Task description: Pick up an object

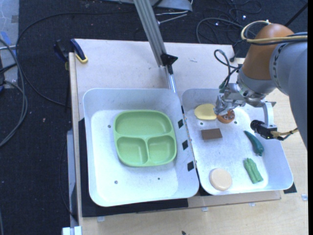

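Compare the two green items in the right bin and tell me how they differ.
The dark green piece is smooth, slim and curved, tapering to a point; the light green piece is paler, stubbier and ridged along its length. The dark green piece lies nearer the gripper; the light green piece lies closer to the bin's near rim. Both lie flat on the right bin's floor, apart from each other.

Around the end effector [224, 109] the right bin [274, 151] is crowded, with a yellow piece [205, 112] touching its left, an orange-brown round item [226, 117] directly beneath, a brown block [212, 134] just below-left, and bare floor further below-right.
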Motion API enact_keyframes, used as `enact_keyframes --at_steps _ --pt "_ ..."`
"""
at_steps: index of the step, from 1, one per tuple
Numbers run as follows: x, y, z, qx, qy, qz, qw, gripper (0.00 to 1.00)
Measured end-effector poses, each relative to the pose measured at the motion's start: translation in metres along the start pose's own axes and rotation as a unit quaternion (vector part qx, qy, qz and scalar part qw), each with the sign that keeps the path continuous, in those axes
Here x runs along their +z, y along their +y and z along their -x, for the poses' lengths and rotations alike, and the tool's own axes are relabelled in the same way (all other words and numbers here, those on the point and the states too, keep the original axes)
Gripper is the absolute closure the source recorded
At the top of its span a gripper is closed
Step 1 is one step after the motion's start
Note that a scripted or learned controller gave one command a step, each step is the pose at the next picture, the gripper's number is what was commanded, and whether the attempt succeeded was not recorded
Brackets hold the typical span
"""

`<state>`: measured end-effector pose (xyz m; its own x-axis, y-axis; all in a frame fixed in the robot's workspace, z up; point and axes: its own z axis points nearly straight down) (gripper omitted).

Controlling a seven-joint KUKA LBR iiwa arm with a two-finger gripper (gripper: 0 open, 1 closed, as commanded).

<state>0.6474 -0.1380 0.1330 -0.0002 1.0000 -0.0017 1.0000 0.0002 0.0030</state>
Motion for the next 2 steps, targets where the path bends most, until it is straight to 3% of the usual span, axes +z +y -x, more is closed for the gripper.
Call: enact_keyframes --at_steps 2 --pt "-0.090 0.009 -0.010 -0.002 0.000 0.002 1.0000 1.00"
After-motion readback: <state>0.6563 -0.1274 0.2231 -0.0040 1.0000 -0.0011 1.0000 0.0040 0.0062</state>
